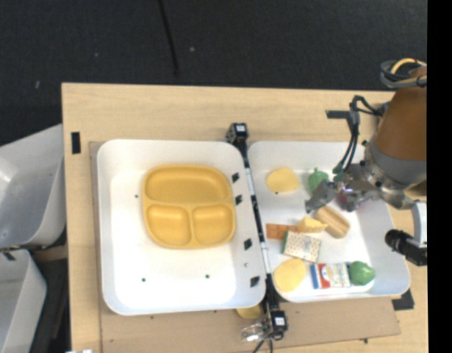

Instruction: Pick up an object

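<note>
Here's the arm (pixel 402 134) reaching in over the right-hand bin (pixel 384 230), and its gripper (pixel 327 192) is hovering low above the clutter, tips pointing toward the bin's middle. Whether the jaws are open or closed, I can't tell; it's a dark blur from up here, and nothing shows between them.

Nearest candidate looks like the bread roll (pixel 333 221), lying just below the jaws, a tan, stubby, sausage-shaped piece set at a slant. Hard up against its far end sits a pale yellow wedge (pixel 311 225), so that's the crowded side. A green piece (pixel 318 176) sits right beside the jaws on the upper side, and a round yellow disc (pixel 283 180) lies further out beyond them.

My read: the grasp isn't made yet. To do it well, the jaws want to straddle the roll across its narrow width, not along its length, and come down on the end clear of the wedge so only one thing gets pinched. Straight drop, close gently, lift straight.

Further below the jaws there's a speckled square packet (pixel 303 246), an orange strip (pixel 276 231) next to it, another yellow disc (pixel 289 274), a red-and-white carton (pixel 329 275) and a green lump (pixel 362 273) along the bin's near wall. The left bin (pixel 123 285) holds a yellow divided tray (pixel 189 205), well apart from the jaws.
</note>
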`<action>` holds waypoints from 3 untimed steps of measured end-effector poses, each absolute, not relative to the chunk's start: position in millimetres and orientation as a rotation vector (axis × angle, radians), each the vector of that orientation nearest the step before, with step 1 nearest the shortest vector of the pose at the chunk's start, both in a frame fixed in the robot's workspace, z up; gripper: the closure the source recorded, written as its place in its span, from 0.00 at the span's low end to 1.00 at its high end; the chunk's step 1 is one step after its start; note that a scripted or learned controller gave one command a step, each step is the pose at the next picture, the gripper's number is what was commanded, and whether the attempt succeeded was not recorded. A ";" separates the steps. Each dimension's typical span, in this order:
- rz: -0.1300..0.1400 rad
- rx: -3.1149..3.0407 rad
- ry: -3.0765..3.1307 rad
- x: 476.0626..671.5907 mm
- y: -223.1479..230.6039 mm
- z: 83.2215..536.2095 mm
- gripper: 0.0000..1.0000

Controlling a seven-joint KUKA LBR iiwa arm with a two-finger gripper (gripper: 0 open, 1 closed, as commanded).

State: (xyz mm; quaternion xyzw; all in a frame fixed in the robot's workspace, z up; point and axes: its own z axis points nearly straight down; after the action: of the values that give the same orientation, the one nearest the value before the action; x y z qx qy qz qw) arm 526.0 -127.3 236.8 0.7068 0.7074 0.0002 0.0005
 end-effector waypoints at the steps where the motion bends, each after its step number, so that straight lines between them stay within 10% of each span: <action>1: 0.002 2.219 2.221 526.6 -128.2 247.4 1.00; 2: 0.021 2.200 2.224 531.0 -49.9 412.9 1.00; 3: -0.003 2.216 2.232 526.9 51.2 296.1 1.00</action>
State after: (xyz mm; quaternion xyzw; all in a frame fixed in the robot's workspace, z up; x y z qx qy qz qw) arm 526.9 51.2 296.1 0.7045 0.7097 -0.0010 -0.0016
